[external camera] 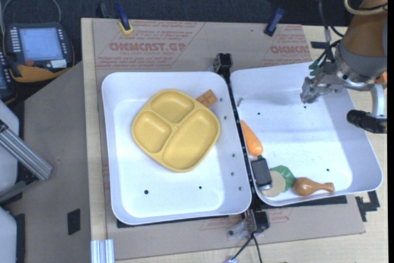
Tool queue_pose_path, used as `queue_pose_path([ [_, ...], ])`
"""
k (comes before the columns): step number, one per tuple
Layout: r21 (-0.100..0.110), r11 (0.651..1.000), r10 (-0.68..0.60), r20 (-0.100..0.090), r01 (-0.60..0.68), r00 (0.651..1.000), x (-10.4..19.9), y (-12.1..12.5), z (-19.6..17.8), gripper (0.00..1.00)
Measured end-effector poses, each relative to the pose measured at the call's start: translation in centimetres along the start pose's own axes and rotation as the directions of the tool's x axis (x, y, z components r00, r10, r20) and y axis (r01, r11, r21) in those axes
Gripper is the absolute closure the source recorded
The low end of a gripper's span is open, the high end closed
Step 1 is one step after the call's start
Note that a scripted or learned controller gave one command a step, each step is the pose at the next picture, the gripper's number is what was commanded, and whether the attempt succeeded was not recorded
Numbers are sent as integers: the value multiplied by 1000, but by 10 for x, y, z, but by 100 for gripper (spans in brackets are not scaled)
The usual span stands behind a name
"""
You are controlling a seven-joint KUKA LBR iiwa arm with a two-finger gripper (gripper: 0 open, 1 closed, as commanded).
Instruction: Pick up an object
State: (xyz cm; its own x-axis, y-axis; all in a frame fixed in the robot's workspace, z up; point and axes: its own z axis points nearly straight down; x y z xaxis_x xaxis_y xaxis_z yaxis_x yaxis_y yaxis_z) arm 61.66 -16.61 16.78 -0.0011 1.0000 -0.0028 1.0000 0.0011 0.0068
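Objects for picking, one orange carrot (251, 139), one drumstick (311, 185) and one black block (261, 172), are lying along the right bin's (345, 151) left and near edges, while one yellow divided plate (176, 130) is occupying the left bin (166, 197) on a cardboard-covered bench (184, 40) over dark carpet, and the gripper (311, 90), its opening indiscernible, is hovering far-right.

robotics lab, teach pendant (38, 46) (left), clamped bench (184, 40)
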Motion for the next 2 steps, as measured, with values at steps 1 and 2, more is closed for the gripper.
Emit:
queue_pose_path([
  [1,-2,1000,0,0,0,1000,0,7,-63,100],
  [2,0,1000,0,0,0,1000,-1,9,-102,100],
])
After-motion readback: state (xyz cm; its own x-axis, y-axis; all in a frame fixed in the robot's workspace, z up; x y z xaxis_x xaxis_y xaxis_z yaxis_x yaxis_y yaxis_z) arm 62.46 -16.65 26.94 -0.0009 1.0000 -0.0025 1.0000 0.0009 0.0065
